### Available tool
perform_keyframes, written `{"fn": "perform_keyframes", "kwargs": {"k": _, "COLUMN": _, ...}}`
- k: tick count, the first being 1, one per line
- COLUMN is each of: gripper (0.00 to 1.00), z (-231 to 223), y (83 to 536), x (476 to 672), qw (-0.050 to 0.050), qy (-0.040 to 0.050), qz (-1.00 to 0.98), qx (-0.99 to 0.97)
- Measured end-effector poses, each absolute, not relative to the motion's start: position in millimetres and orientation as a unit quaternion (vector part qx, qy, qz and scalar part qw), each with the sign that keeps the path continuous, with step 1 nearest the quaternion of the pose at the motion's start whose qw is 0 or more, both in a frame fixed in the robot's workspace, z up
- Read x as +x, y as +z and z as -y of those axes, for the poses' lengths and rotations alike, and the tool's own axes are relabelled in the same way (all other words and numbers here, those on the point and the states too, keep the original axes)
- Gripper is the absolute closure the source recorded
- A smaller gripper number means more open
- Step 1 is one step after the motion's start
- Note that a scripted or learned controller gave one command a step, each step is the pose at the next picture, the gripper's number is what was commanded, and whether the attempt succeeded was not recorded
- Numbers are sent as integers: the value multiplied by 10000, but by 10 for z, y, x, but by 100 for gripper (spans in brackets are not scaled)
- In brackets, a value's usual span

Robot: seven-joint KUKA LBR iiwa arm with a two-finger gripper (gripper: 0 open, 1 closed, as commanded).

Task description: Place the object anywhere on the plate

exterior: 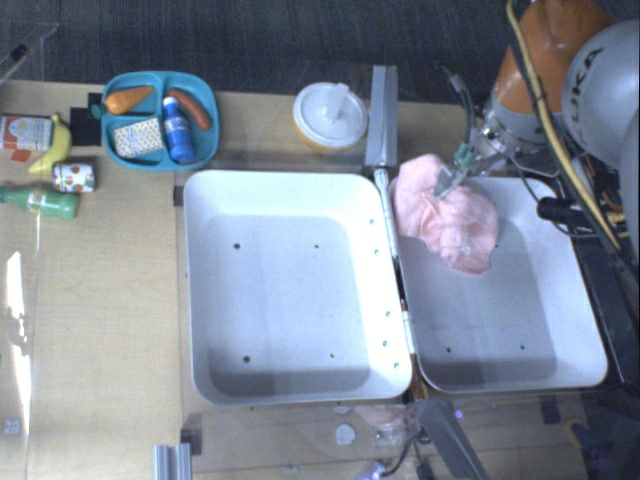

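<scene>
left bin point(290, 288) floor bare and open to reach, pink cloth point(447, 220) heaped in right bin's point(510, 318) back-left corner, front half free, grey arm point(590, 78) crowding its back-right corner

A pale wooden bench point(100, 298) fills most of the camera view; beyond its far edge lies dark grey carpeted floor point(250, 18); a grey metal bar point(380, 118) stands between the two bins at the back; a clear plastic sheet point(20, 308) catches bright glare along the left side; the light is even and soft.
</scene>
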State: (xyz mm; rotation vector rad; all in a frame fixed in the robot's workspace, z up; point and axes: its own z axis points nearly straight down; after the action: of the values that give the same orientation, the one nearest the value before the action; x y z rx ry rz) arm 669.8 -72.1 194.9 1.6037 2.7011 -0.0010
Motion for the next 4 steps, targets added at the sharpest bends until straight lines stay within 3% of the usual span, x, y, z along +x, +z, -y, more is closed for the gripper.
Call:
{"fn": "perform_keyframes", "kwargs": {"k": 1, "gripper": 100, "z": 702, "y": 2215, "x": 6715, "qw": 4, "qy": 1, "qz": -8614, "qx": 5080}}
{"fn": "perform_keyframes", "kwargs": {"k": 4, "gripper": 100, "z": -602, "y": 2300, "x": 5906, "qw": -4, "qy": 12, "qz": -10000, "qx": 7}}
